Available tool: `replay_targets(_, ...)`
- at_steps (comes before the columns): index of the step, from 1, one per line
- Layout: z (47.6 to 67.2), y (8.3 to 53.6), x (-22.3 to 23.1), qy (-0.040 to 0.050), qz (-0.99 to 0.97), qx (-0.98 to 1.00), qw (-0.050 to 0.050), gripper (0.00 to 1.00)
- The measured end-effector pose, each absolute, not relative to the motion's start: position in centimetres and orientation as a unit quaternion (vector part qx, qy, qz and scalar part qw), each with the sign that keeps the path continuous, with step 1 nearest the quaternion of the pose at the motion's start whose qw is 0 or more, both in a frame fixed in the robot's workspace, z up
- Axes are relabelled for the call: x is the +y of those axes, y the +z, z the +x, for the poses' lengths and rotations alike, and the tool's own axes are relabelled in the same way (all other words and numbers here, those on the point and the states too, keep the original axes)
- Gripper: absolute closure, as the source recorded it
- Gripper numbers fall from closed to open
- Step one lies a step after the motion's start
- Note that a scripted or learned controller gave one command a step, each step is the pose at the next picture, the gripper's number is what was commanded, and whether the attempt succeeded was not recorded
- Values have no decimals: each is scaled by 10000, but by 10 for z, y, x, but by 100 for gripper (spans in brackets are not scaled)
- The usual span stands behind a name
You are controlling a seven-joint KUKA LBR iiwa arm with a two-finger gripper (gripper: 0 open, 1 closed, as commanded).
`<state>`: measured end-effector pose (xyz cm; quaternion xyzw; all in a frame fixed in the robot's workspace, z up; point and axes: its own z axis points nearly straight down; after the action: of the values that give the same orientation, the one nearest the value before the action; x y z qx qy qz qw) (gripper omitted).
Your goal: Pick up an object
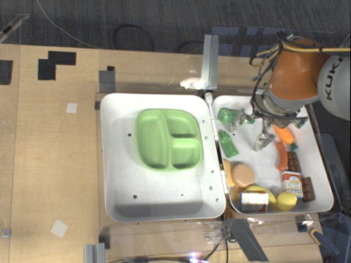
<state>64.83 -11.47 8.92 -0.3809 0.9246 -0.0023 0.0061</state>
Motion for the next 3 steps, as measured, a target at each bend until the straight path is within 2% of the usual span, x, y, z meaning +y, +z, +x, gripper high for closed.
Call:
replay_targets(1,616,89,-127,-16,-3876,9218,54,0)
replay_targets(2,603,128,-165,-26,-5025,8646,44,0)
replay_targets(3,595,94,-176,-48,-4785,8780,90,0)
